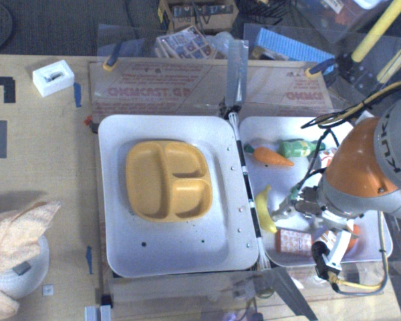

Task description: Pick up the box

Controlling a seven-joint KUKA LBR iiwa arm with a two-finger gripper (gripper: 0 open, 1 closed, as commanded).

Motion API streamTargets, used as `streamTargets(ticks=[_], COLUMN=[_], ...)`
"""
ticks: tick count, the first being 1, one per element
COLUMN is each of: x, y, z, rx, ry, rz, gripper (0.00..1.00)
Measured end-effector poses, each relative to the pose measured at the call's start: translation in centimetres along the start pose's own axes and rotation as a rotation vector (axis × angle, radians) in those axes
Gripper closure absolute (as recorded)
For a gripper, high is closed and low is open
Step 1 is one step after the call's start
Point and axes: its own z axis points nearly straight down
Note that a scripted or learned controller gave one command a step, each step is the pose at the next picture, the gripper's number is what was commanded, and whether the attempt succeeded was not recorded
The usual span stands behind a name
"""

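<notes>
I am the arm, and my job is to pick up the box (295,241). The box is red and white. It lies flat in the right bin (254,131), near that bin's front edge. It is still down on the bin floor. I have not lifted it.

My gripper (301,209) hangs just behind the box, low over the bin. My own grey and orange body hides most of it, so I cannot tell how my gripper is set. I see nothing of the box held in it.

Other things lie close to the box. A yellow banana (264,212) is just to the box's left, almost touching it. An orange carrot (273,156) lies farther back from the box, and a green thing (295,148) sits just behind the carrot. Something orange (353,241) pokes out just to the right of the box, under my wrist.

The left bin (113,179) is well away from the box. It holds a yellow tray (168,179) with three little parts.

So I think the job is only started. I am near the box, but I must get right over it, close on it, and lift. The banana is so close that I might bump it.
</notes>
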Motion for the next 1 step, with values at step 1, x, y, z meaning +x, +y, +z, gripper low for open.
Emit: streamTargets(ticks=[1], x=[0.24], y=[-0.07], z=[0.00], rx=[-0.001], ry=[-0.002], rz=[-0.036], gripper=[0.00])
